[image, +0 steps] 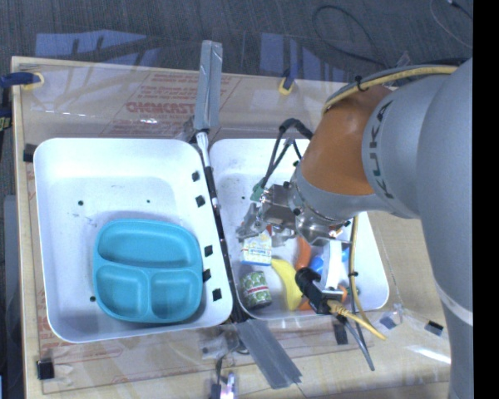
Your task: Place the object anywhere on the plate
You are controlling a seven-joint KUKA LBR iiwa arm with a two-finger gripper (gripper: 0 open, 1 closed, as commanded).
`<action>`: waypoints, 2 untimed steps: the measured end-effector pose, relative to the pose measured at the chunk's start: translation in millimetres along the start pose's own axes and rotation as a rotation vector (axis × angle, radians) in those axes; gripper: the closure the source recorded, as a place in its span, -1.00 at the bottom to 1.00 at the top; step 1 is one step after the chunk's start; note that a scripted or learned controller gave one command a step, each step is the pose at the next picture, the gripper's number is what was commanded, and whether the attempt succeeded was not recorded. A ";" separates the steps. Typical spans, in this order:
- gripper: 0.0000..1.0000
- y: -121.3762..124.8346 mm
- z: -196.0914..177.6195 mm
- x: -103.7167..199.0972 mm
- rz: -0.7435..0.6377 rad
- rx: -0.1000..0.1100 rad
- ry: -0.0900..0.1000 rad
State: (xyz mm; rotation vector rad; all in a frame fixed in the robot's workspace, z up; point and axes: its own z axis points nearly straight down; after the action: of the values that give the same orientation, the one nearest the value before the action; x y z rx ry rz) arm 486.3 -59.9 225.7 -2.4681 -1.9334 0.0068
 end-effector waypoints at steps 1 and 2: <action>1.00 -17.1 12.5 74.9 -0.165 -0.002 -0.001; 1.00 -23.0 35.1 51.7 -0.209 -0.003 -0.001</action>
State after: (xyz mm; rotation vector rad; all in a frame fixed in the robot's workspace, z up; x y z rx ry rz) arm 476.1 -4.2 190.8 -2.2554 -2.1821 0.0045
